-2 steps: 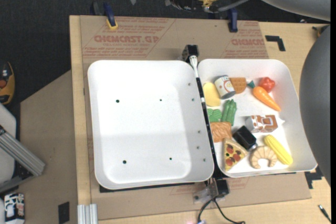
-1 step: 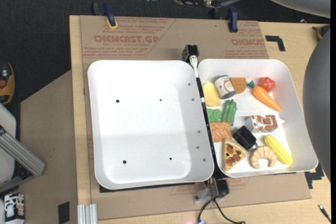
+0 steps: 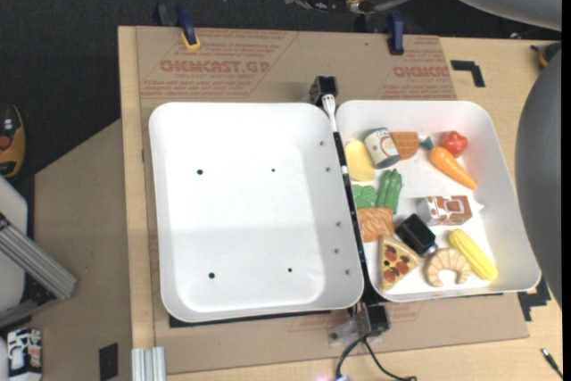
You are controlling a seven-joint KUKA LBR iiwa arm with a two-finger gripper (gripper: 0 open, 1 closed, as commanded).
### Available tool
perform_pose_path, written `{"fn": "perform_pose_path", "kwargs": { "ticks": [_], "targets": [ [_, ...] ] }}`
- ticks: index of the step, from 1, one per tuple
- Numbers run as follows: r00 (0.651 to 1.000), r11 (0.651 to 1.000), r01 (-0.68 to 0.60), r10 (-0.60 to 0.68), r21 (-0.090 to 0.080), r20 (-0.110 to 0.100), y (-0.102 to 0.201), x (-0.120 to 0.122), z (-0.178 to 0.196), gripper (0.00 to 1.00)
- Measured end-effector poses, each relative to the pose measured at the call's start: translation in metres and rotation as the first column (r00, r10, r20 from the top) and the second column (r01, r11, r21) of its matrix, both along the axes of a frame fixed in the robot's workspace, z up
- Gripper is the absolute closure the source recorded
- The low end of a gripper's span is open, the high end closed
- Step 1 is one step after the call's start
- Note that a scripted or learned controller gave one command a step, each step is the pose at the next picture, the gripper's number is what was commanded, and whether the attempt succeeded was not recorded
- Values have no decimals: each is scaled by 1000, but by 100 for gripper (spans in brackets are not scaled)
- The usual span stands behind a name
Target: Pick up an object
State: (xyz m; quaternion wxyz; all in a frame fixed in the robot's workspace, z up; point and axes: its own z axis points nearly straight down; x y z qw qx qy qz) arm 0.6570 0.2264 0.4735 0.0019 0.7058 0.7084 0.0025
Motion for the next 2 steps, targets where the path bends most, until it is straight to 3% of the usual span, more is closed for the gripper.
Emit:
{"fn": "perform_pose_path", "kwargs": {
  "ticks": [1, 2],
  "targets": [
    [1000, 1000, -1, 1, 1, 5, 1, 0, 11, 100],
    [1000, 1000, -1, 1, 0, 3, 1, 0, 11, 0]
  ]
}}
